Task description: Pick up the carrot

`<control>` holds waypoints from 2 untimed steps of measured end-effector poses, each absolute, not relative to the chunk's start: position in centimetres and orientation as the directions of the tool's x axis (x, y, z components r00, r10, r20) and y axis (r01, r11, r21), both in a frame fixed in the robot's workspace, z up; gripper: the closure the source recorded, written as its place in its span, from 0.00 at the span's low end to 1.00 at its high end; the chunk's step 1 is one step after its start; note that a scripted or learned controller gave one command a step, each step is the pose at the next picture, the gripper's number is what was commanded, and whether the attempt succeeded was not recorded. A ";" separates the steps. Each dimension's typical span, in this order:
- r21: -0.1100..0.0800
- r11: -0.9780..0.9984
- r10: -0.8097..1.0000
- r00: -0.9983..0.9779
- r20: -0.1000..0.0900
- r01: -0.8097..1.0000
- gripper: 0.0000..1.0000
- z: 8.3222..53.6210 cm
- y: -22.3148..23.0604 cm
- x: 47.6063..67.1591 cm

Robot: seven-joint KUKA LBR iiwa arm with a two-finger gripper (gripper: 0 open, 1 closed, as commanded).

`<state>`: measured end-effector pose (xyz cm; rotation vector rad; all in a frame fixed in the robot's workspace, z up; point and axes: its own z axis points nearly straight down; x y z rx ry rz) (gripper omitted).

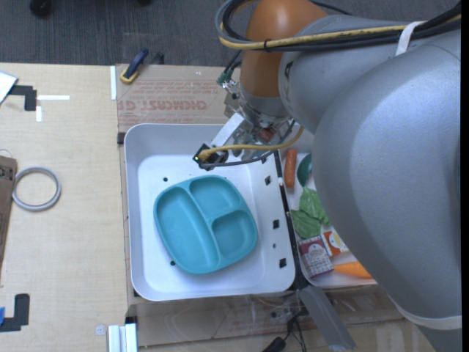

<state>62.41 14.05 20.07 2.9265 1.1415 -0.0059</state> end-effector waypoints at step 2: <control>0.000 -0.845 0.534 0.845 -0.003 0.534 0.00 35.6 14.1 61.9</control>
